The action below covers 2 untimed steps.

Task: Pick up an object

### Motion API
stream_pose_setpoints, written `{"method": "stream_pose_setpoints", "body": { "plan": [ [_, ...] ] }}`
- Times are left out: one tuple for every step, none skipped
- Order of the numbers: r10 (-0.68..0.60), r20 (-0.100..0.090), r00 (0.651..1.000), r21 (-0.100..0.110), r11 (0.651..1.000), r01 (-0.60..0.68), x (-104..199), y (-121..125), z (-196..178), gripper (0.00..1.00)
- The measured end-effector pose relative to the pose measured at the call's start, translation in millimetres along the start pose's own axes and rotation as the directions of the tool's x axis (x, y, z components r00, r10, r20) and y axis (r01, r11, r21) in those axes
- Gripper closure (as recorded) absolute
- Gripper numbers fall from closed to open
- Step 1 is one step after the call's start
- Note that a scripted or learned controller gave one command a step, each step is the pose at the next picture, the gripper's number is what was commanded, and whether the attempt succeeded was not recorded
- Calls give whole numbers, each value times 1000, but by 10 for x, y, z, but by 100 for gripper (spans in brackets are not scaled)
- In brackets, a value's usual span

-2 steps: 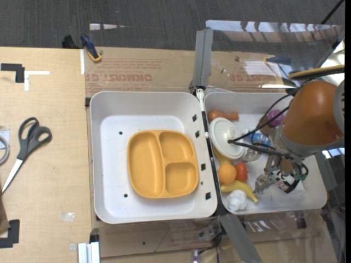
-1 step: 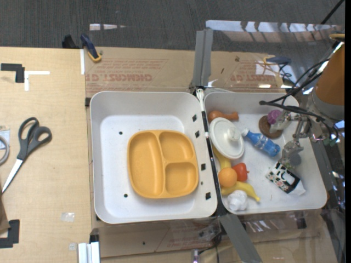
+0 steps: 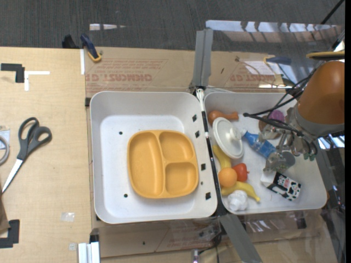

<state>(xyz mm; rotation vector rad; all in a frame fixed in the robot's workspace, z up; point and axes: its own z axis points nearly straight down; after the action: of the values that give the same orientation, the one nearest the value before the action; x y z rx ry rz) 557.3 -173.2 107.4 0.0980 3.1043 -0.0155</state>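
Gripper (image 3: pixel 282 159) hangs low over the right bin (image 3: pixel 312 201), its metal linkage blurred into the clutter; spread not readable, cannot tell, and nothing visible in its grasp. Closest candidates: blue bottle (image 3: pixel 258 143) just beside it at 10 o'clock, long axis running 10-to-4 toward the gripper; black-and-white patterned box (image 3: pixel 286 186) just beside at 6 o'clock, lying flat. Further off at 9 o'clock: white lid (image 3: pixel 227 137), tomato (image 3: pixel 242 172), orange (image 3: pixel 227 176), banana (image 3: pixel 248 190). Left bin (image 3: pixel 104 147) carries a yellow divided plate (image 3: pixel 163 163), well apart. Judgement: bottle or box is the likely pick; a short shift suffices for either.
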Motion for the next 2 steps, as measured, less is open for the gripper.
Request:
{"method": "stream_pose_setpoints", "body": {
  "plan": [
    [-104, -20, 994, -8, 995, 104, -143, 594, 105, 0],
    [-187, -27, 982, -7, 982, 187, -783, 707, 102, 0]
  ]
}}
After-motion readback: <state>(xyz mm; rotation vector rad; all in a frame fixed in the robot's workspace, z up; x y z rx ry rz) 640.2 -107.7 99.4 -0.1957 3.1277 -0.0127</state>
